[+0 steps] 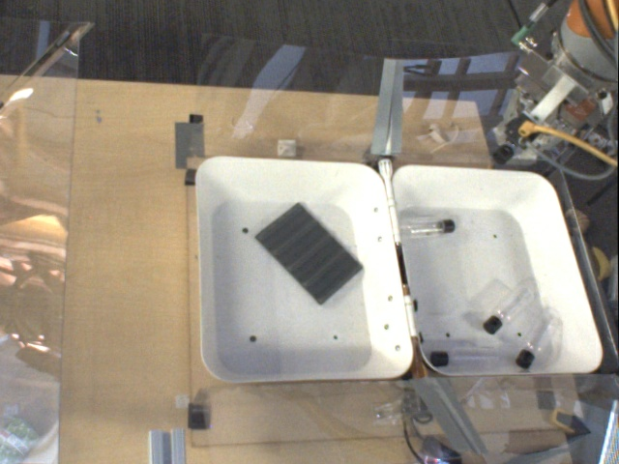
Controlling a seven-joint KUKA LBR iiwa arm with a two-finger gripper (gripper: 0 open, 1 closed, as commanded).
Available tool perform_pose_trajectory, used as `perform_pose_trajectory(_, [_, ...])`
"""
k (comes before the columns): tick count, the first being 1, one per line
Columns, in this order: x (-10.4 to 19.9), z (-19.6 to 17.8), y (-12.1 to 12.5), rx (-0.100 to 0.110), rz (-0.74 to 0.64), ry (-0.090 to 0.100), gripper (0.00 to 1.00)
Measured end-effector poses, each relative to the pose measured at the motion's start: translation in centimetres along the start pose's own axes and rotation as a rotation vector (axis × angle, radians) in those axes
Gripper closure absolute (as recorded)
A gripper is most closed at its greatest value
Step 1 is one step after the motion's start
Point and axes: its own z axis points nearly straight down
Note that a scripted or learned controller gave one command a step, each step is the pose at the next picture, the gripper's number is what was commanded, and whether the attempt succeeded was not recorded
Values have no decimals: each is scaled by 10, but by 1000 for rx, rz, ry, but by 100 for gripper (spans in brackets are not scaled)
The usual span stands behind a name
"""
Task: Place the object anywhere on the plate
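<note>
Several clear vials (pixel 503 317) lie in the right bin (pixel 571 259); the dark plate (pixel 309 252) sits bare. Picking hasn't begun: the gripper (pixel 556 95) must descend. Jaws' state: cannot tell.

Arm (pixel 580 27) at top-right, raised

Bright, sharp; glare on left plexiglass (pixel 39 211)

My arm (pixel 592 8) shows an orange band; both bins (pixel 222 259) are white; the plate (pixel 309 252) is dark grey, ribbed; vials (pixel 426 227) right of it are clear, black-capped
</note>
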Motion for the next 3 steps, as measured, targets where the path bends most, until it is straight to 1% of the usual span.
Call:
perform_pose_trajectory(1, [1,88,-32,2,-118,0,100])
perform_pose_trajectory(2, [12,52,-5,0,-136,0,100])
perform_pose_trajectory(3, [5,145,-13,3,-309,0,100])
